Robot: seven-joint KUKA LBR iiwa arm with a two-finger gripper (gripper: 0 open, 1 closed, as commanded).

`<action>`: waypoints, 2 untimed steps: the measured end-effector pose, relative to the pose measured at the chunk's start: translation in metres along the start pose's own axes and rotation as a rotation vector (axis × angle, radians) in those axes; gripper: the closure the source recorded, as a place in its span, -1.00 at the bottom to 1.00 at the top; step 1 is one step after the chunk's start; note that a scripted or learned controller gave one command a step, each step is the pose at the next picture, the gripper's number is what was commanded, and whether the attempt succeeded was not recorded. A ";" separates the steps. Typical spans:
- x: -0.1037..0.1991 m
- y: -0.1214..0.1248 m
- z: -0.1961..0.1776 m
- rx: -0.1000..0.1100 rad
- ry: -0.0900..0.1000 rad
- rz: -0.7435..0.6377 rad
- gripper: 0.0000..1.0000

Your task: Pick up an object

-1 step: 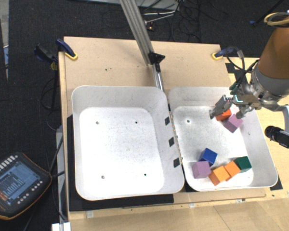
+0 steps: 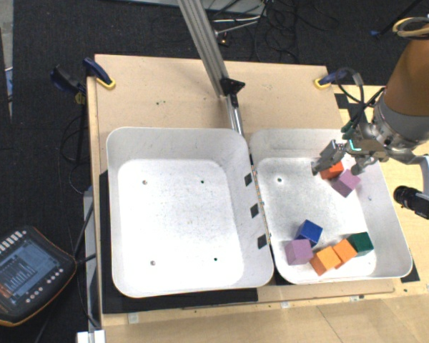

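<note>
Orange block [image 2: 332, 170] sits between the spread jaws.

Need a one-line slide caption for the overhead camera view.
KUKA arm's gripper over the right bin, fingers straddling an orange block beside a purple block; four more blocks lie near the front.

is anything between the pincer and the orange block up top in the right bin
Nothing visible. The pincer is right at the orange block, which sits between its fingers. A purple block lies just below it, touching or nearly so, to the side and not in the way.
</note>
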State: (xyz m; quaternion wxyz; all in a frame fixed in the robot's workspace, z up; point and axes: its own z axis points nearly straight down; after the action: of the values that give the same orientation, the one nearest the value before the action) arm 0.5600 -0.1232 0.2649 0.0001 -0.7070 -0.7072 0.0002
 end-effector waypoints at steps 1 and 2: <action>-0.004 -0.005 0.063 0.006 0.001 0.002 -1.00; 0.005 -0.011 0.112 0.006 0.001 0.001 -1.00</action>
State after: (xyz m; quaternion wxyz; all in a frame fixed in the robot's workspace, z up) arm 0.5487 -0.1187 0.1529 0.0025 -0.7073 -0.7069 0.0018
